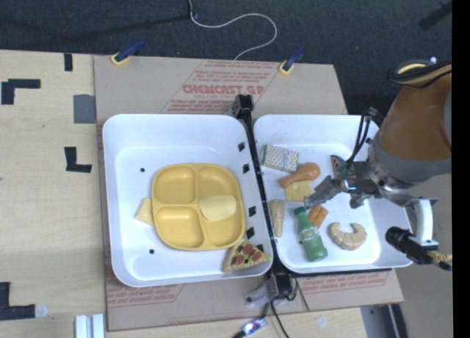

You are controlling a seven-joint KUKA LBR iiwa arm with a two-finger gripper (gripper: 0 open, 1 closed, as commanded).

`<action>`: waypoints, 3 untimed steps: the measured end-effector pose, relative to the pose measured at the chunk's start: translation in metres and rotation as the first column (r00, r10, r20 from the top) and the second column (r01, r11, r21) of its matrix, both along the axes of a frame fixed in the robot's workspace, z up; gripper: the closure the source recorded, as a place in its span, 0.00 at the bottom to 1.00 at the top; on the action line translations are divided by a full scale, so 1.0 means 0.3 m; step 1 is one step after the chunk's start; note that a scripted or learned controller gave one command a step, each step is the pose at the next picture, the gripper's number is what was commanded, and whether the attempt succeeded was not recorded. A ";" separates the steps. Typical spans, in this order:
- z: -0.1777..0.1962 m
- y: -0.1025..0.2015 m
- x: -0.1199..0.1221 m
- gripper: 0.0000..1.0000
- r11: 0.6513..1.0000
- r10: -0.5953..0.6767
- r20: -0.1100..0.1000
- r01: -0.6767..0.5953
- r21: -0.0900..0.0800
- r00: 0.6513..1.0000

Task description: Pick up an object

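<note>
Nearest the camera, in the right bin: a green bottle, likely light hard plastic and slick — best pinched across the waist; beside it a croissant, knobbly, probably rigid. Just above, the gripper, low over a small orange piece, fingers too blurred to call wide or narrow, nothing seen between them. Farther back, a chicken drumstick, then a patterned packet. Left: yellow divided plate, pizza slice.

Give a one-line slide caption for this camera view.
Claw hovers over toy food in the right bin; yellow tray fills the left bin.
</note>
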State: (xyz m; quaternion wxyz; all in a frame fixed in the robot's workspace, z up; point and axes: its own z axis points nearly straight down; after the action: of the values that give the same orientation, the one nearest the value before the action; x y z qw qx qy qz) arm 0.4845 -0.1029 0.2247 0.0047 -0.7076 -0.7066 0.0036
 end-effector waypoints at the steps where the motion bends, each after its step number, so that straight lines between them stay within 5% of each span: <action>1: 0.014 0.000 0.006 0.00 1.000 0.002 0.010 -0.002 -0.001 1.000; 3: -0.290 0.013 0.027 0.00 1.000 0.002 0.004 -0.002 0.000 1.000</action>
State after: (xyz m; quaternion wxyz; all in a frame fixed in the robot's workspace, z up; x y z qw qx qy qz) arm 0.4926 -0.0991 0.1378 0.0034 -0.7068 -0.7074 0.0023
